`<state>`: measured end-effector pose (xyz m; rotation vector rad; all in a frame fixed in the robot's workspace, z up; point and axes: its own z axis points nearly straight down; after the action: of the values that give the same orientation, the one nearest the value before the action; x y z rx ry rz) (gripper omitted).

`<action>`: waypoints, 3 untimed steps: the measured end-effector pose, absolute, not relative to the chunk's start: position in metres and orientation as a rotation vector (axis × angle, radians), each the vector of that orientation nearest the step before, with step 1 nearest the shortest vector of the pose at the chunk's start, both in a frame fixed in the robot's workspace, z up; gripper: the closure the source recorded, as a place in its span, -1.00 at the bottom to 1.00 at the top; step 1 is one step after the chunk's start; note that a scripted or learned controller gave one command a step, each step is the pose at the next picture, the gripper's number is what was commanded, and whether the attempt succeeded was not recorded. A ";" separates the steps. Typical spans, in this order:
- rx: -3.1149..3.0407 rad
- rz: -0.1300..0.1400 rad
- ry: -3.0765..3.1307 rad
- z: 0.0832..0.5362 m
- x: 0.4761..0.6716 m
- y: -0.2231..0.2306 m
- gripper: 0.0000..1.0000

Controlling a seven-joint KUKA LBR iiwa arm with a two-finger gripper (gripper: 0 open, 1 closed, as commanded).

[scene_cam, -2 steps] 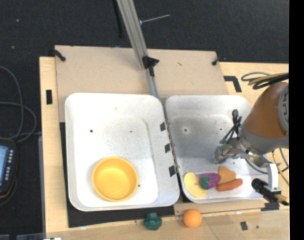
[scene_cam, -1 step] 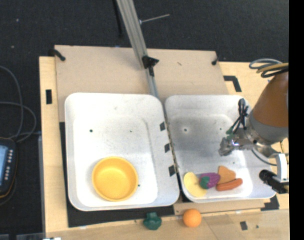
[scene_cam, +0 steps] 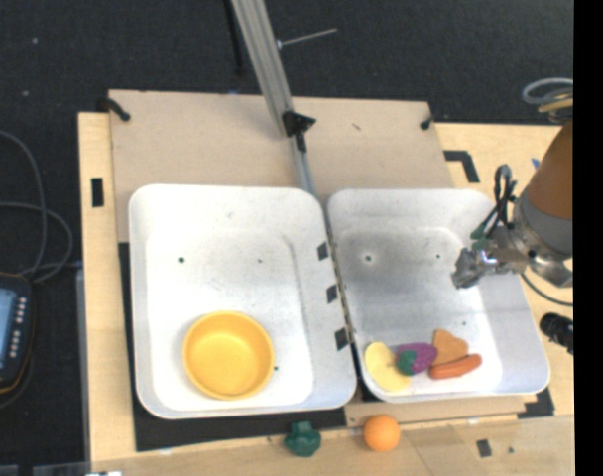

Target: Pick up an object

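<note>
Black floor surrounds the counter point(scene_cam: 98, 434); toys point(scene_cam: 425, 357) cluster in the right bin's point(scene_cam: 401, 236) near corner. End effector point(scene_cam: 468, 266) hovers above them, grip state unclear: descend onto an outer piece

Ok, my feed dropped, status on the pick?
Gripper over right bin, holding nothing seen. Toys bunched at its near edge. Nothing in the way.

Tool point(scene_cam: 467, 269) above right bin point(scene_cam: 401, 226)
</note>
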<state>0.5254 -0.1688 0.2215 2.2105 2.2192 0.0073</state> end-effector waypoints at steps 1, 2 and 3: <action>2.214 0.003 2.224 0.237 0.527 -0.170 1.00; 2.211 0.005 2.227 0.241 0.535 -0.126 1.00; 2.212 0.005 2.230 0.251 0.532 -0.071 1.00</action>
<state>0.5324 -0.0712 0.2509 2.2116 2.2302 0.0055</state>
